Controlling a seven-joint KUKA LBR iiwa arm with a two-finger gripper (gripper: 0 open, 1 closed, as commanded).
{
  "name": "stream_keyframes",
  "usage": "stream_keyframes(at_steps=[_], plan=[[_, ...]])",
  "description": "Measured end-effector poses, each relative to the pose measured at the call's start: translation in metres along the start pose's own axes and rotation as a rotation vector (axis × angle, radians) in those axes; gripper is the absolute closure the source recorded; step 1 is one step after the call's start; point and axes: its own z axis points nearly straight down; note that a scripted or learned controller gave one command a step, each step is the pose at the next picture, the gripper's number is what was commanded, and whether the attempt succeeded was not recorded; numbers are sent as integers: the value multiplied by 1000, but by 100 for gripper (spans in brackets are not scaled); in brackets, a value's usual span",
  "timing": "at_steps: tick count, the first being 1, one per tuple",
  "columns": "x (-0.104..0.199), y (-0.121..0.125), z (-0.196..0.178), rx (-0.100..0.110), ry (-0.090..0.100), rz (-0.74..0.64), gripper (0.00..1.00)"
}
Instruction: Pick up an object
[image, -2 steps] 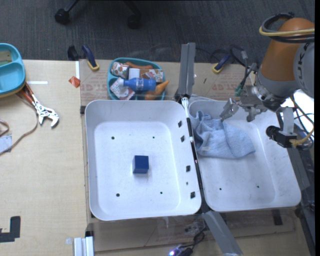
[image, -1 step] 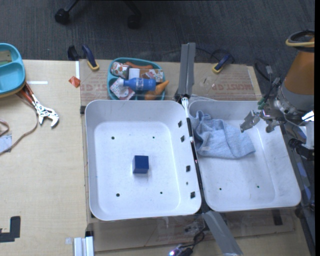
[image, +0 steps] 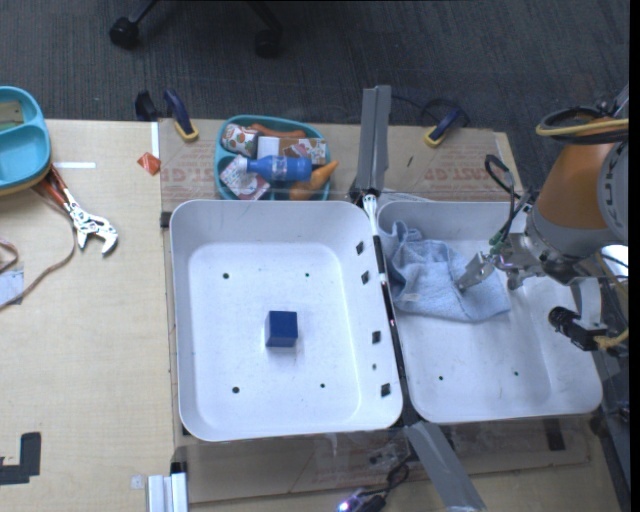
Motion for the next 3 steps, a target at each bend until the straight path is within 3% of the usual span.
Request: stream_keyframes(at_steps=[1, 2, 3], plan=[[3, -15, 0, -1, 0, -258, 0], [9, 48, -43, -2, -1, -106, 0], [-26, 6, -34, 1, 0, -130, 0]])
